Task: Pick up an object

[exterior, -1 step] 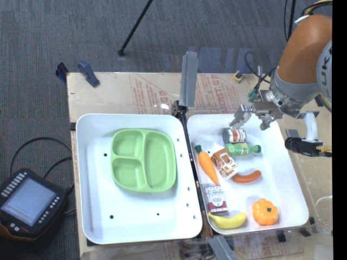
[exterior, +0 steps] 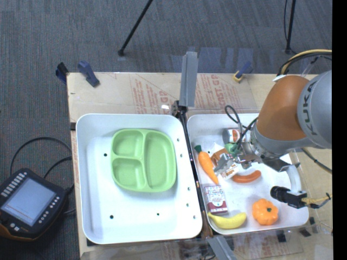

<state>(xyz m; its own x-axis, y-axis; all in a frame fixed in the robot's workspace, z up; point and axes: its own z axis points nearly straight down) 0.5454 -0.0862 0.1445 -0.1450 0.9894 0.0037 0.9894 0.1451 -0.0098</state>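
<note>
Hand (exterior: 226, 164) hangs low in the right bin (exterior: 293, 216), reaching in from the right toward the toys clustered there, beside the carrot (exterior: 206, 168) and sausage (exterior: 246, 176); whether it is open or gripping, I cannot tell. Banana (exterior: 227, 220), pumpkin (exterior: 265, 212) and small box (exterior: 216, 197) lie nearer the front wall. A green tray (exterior: 144, 160) sits in the left bin (exterior: 92, 188).

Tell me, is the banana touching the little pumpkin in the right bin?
Apart. The camera view shows white bin floor between the banana and the pumpkin.
</note>
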